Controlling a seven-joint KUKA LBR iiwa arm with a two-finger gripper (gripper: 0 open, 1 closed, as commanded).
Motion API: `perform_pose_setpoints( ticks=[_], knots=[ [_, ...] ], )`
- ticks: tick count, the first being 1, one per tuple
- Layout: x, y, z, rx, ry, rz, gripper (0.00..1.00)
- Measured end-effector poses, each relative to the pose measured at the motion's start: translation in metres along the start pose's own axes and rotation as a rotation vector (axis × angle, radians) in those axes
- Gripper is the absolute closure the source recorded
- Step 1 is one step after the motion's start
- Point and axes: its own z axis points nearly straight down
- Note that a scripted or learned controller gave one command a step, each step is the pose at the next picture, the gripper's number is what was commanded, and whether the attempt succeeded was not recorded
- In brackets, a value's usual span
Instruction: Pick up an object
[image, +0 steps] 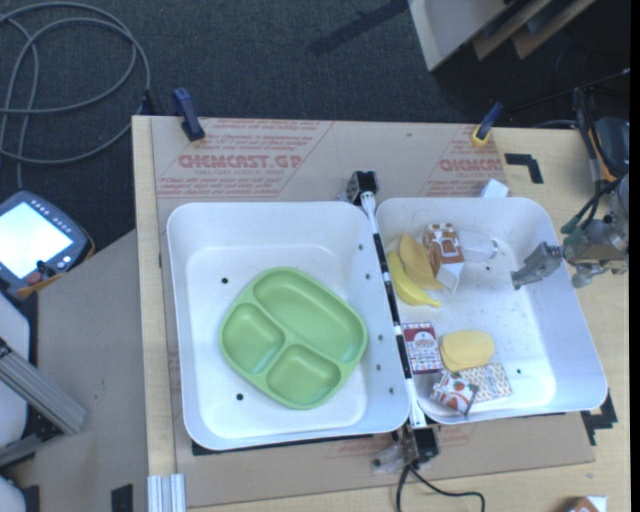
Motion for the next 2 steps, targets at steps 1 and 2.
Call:
perform_pose_setpoints(
  ticks=[1, 2],
  knots=[
    [0.037, 0.106, 0.048, 0.000, 0.001, -0.001, 0.00],
    [0.067, 0.139, 0.104, 0.001, 0.001, -0.001, 0.00]
  ],
)
